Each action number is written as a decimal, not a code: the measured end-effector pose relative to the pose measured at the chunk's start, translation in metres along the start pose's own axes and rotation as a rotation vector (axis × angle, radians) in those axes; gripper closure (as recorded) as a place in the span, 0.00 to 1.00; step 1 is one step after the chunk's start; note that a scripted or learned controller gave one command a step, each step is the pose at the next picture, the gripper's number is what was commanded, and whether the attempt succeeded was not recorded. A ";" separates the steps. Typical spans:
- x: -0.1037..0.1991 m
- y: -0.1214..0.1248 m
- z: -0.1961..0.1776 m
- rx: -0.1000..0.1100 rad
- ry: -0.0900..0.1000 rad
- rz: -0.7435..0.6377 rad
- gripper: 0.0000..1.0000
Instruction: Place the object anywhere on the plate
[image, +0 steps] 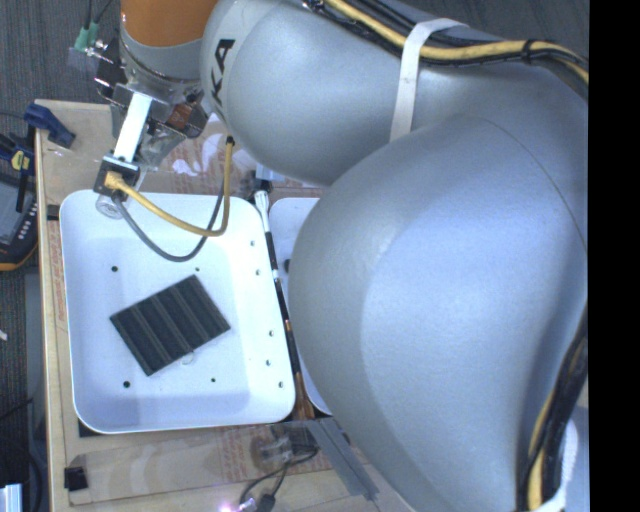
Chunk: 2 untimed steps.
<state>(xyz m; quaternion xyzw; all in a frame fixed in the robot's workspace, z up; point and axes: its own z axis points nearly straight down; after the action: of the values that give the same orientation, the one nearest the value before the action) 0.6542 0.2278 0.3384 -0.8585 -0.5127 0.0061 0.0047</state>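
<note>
- The left bin (100, 260) lies on the tabletop (180, 465) at the left of the frame.
- A ribbed black panel (170, 324) lies flat and askew in the lower middle of that bin.
- The end effector (165, 125) hangs at the upper left, over the bin's far edge and well apart from the panel. Released or clenched, I cannot tell.
- The grey arm (450, 280) hides most of the right bin (290, 235).

Dark ribbed slab (170, 324) — white bin (85, 300)
</note>
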 end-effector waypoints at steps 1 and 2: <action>-0.080 0.009 -0.014 -0.009 0.001 -0.084 1.00; -0.038 0.004 0.131 -0.007 -0.001 0.309 1.00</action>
<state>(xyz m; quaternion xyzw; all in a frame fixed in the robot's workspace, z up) 0.6376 0.1933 0.2073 -0.9273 -0.3744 0.0053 0.0003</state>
